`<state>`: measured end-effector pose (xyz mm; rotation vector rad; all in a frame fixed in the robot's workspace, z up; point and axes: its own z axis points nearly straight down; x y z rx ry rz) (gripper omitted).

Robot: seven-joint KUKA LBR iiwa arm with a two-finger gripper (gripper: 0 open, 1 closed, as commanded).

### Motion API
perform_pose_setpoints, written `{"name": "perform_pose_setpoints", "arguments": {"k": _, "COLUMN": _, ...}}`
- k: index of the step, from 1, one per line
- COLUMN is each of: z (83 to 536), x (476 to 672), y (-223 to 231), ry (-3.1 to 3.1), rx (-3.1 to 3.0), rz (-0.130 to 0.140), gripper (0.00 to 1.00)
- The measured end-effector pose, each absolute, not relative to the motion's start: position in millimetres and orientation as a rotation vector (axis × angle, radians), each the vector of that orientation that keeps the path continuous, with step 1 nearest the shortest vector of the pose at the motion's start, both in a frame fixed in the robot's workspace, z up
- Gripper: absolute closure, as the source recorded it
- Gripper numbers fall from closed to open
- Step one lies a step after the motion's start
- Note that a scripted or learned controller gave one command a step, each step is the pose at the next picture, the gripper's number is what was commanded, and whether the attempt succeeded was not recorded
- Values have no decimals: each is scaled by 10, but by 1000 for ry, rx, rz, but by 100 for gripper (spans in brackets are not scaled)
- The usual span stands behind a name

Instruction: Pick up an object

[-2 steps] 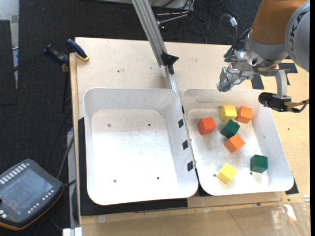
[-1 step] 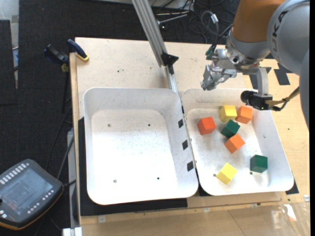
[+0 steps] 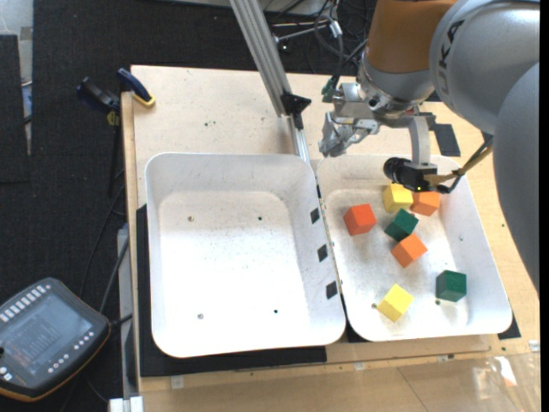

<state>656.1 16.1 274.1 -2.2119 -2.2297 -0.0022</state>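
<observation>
red block (image 3: 360, 219) below the claw (image 3: 336, 142)

We could not tell how the pincer (image 3: 336, 141) stood, for its tips were small and blurred against the bench (image 3: 214, 110) beyond the right bin (image 3: 489, 273). The arm (image 3: 480, 41) was cut off by the top and right edges, and it hid the far right corner of that bin, while a dark fitting (image 3: 410, 172) covered part of the yellow block (image 3: 396, 197) and the orange block (image 3: 425, 202) beside it. At the lower left, the handheld control unit (image 3: 43, 337) ran past the edge, its screen too dim to read.
</observation>
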Motion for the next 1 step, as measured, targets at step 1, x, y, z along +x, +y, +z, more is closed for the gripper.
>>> {"name": "perform_pose_setpoints", "arguments": {"k": 1, "z": 2532, "x": 6565, "y": 740, "ry": -2228, "rx": -2210, "rz": 1, "gripper": 100}}
